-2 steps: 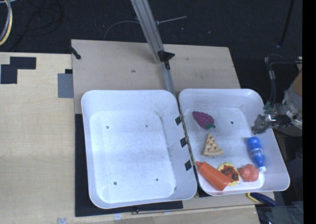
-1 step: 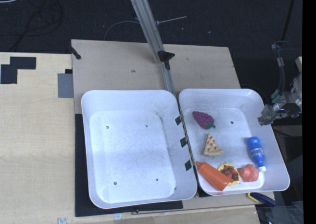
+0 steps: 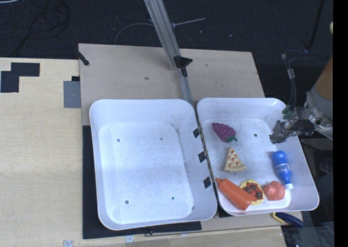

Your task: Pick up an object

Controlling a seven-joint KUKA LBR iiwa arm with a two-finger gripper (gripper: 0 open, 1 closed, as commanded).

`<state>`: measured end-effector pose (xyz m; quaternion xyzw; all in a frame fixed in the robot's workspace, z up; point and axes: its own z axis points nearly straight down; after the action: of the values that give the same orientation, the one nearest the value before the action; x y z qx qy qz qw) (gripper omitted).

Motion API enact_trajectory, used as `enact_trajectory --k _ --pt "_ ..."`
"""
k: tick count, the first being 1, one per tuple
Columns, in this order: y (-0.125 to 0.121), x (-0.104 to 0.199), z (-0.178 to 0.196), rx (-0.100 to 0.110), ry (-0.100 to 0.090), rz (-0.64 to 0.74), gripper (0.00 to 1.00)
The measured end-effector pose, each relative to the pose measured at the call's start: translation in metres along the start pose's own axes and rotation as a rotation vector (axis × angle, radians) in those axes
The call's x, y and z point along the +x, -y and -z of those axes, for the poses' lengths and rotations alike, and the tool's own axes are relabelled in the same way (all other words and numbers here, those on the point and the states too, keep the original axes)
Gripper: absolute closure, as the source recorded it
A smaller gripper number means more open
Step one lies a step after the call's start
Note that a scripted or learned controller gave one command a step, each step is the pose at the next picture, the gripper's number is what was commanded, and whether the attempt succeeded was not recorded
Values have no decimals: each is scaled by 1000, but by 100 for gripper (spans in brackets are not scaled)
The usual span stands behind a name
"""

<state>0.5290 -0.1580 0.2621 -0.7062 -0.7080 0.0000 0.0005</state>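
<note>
Right bin (image 3: 255, 109), near edge: I see an orange carrot (image 3: 234, 193), a small yellow-and-red piece (image 3: 252, 189) and a red lump (image 3: 274, 190) in a row. Behind them a blue bottle (image 3: 281, 167) and a pizza slice (image 3: 234, 160), then purple grapes (image 3: 223, 131). Hand (image 3: 278, 131) sits over the bin's right rim, above the bottle; can't tell its opening, nothing visibly gripped. Left bin (image 3: 109, 111) alongside.
</note>
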Motion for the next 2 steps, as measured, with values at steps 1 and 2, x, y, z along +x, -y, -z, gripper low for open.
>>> enact_trajectory --k 1,2 --pt "-2 52 4 -1 0 1 100" --pt "7 102 5 0 0 1 100"
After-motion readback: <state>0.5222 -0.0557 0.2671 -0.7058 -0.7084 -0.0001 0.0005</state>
